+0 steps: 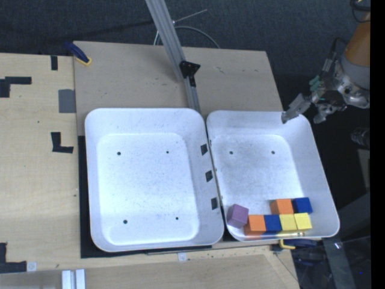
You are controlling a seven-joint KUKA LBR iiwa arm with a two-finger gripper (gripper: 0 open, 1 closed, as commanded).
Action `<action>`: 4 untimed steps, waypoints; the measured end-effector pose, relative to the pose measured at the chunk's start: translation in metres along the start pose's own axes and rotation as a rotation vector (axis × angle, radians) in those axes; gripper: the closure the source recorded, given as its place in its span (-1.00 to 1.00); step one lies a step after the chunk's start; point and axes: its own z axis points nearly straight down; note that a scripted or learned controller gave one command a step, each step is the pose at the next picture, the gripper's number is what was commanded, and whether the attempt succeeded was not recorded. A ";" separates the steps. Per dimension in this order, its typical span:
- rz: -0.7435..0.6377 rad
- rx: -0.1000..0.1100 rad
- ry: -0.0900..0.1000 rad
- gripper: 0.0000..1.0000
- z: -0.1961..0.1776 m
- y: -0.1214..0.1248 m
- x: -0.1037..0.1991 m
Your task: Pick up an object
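On my desk point(144, 71) sit 2 white bins: the left bin point(144, 176), then the right bin point(271, 173) with blocks point(277, 217) bunched at its near edge — purple, orange, blue, yellow. My hand point(307, 104) hangs over its far right corner, fingers spread, holding nothing.

Bins point(96, 125) white plastic (speckled, matt); bench point(120, 71) bare wood; blocks point(283, 215) matt.

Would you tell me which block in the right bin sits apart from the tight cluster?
The purple block, at the left end near the bin's front-left corner, turned askew; the orange, blue and yellow blocks pack together.
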 end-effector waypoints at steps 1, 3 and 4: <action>-0.001 0.008 0.002 -1.00 0.109 0.010 0.037; 0.000 0.005 0.000 -1.00 0.195 0.023 0.097; 0.005 0.024 0.015 -1.00 0.193 0.073 0.029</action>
